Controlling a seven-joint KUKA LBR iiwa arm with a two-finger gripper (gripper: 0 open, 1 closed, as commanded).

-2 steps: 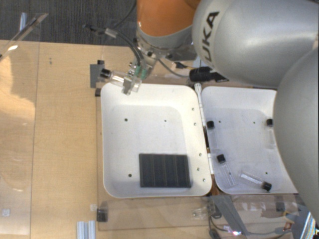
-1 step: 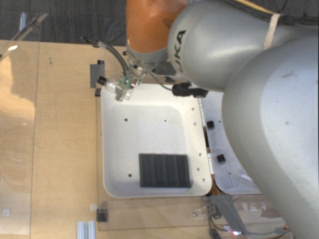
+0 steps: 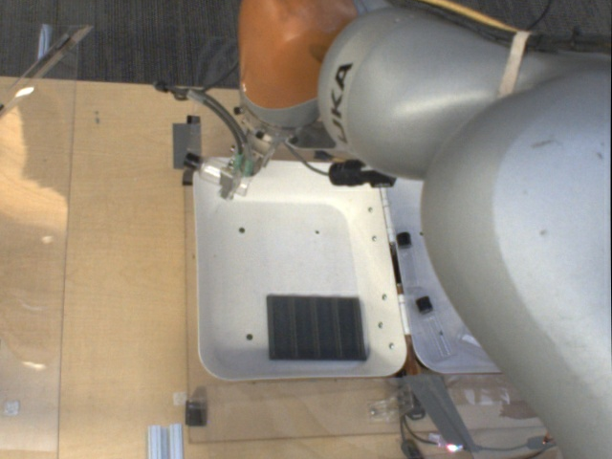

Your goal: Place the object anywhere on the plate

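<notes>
The jaws [image 3: 232, 175] hang over the left bin's [image 3: 215, 285] eleven o'clock corner; I cannot tell their state, nor make out the object to be moved. The dark ribbed plate [image 3: 316, 328] lies toward five o'clock in that bin, well apart, open for a drop. The right bin [image 3: 430, 338] sits under the arm [image 3: 430, 94] on the desk [image 3: 105, 256].
</notes>
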